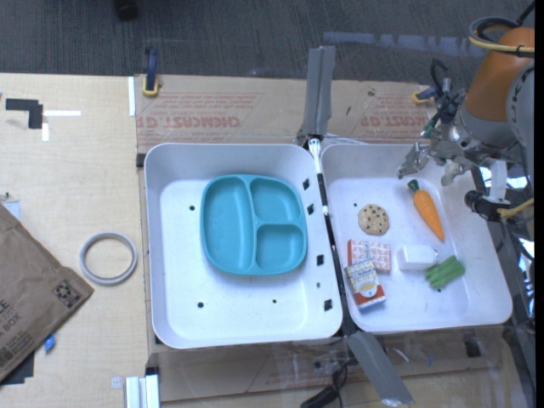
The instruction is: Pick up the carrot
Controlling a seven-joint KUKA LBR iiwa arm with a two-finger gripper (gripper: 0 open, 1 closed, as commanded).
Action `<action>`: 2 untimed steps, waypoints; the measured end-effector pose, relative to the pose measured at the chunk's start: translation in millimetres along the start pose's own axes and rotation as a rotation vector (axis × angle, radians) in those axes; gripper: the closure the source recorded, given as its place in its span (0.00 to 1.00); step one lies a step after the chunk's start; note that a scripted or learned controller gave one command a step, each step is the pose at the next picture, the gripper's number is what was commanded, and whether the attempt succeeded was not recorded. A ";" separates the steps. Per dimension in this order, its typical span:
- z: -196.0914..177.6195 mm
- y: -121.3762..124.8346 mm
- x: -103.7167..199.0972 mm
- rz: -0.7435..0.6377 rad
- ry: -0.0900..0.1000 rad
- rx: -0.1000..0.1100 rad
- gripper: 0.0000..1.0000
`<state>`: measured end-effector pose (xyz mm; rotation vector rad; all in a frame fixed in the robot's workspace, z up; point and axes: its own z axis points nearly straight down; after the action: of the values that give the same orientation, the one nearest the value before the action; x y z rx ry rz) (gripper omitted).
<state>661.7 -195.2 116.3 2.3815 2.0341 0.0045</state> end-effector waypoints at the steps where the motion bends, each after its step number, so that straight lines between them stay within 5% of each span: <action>1: 23.7 -41.3 -12.9 0.162 0.008 0.012 0.00; 2: 14.3 -41.0 -14.9 0.164 0.005 0.010 1.00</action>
<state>619.0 -203.6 101.8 2.5486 1.8391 0.0009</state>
